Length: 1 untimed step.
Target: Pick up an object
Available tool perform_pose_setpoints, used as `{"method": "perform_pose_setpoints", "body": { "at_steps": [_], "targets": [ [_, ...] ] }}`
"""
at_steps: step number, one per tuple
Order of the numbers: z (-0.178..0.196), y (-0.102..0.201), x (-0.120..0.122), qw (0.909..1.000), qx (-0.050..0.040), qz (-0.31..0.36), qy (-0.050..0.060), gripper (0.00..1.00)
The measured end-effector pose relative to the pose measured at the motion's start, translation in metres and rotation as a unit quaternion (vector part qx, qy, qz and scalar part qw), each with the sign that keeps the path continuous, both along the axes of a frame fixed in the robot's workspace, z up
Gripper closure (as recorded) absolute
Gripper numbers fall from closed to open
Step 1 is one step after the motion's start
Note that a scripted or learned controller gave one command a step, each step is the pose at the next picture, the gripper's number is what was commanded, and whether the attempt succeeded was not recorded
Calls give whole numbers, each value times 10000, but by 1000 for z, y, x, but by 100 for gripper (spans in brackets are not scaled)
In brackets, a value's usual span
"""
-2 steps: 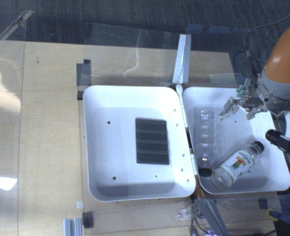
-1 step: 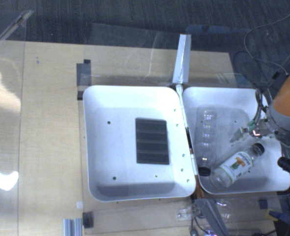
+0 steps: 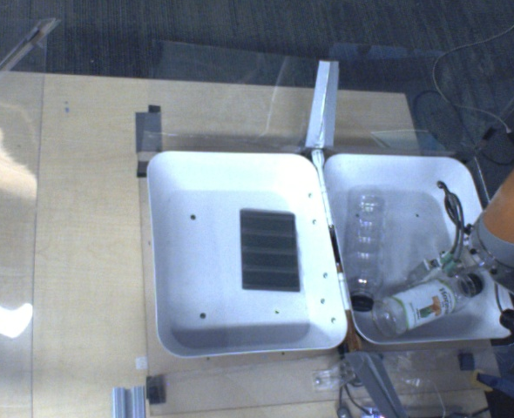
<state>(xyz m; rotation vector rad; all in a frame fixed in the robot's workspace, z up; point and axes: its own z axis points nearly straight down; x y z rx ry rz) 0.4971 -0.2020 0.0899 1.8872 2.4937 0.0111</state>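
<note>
Labelled bottle (image 3: 418, 307), lying tilted at the right bin's (image 3: 396, 168) 6 o'clock wall, cap toward 8 o'clock. Gripper (image 3: 453, 268) sits just beside its 2 o'clock end; finger state cannot be told. A sound grasp would straddle the bottle across its width. A clear bottle (image 3: 364, 242) lies at 11 o'clock. The left bin (image 3: 187, 181) holds a dark ridged block (image 3: 269, 249).

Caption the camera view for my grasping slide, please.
KUKA gripper reaching into the right bin beside two clear bottles; dark ribbed pad in left bin.
</note>
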Motion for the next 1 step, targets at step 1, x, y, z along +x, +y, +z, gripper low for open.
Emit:
{"method": "perform_pose_setpoints", "body": {
  "at_steps": [1],
  "targets": [
    [13, -3, 72, 9983, 15, -582, 45, 0]
  ]
}}
